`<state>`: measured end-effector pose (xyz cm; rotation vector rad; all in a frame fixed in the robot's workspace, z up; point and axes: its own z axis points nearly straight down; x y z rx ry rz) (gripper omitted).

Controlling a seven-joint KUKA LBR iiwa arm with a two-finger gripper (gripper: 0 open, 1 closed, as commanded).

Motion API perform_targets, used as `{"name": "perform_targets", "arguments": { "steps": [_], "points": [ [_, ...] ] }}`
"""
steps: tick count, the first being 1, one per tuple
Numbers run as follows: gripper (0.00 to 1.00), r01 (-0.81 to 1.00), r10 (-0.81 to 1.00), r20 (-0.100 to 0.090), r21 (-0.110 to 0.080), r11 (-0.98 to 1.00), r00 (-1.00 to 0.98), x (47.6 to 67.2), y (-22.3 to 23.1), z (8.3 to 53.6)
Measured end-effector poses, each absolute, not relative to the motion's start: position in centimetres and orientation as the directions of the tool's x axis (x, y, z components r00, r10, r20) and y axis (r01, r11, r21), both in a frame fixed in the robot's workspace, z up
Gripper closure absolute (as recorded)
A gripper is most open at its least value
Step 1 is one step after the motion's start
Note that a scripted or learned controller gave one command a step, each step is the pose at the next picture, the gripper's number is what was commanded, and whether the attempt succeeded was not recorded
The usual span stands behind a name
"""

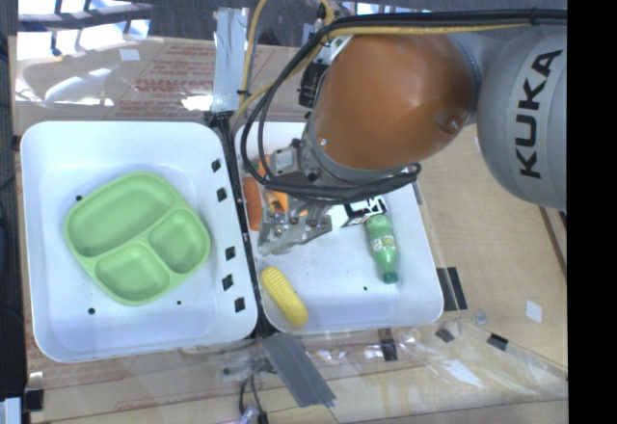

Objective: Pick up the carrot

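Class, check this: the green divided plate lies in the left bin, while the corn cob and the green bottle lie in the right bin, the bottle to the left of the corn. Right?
One slip. In the camera view the green bottle lies to the right of the corn cob, not the left. The green divided plate is in the left bin, and corn and bottle are in the right bin.

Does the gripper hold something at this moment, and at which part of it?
It cannot be told. The gripper is low in the right bin, at the carrot, but the arm hides the contact.
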<state>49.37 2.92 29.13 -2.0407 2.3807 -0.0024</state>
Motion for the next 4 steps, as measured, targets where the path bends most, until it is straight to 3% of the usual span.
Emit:
{"name": "perform_targets", "arguments": {
  "steps": [1,2,3,4],
  "points": [
    [1.00,-0.970,-0.970,-0.002,0.001,-0.243,0.243,48.1,1.6,26.3],
    [1.00,-0.692,-0.692,-0.006,0.005,-0.722,0.722,47.5,0.5,19.0],
    [1.00,-0.490,-0.490,-0.002,-0.001,-0.872,0.872,49.4,-5.5,19.9],
    [1.00,-0.270,-0.270,-0.005,-0.004,-0.963,0.963,53.6,-9.2,15.3]
  ]
}}
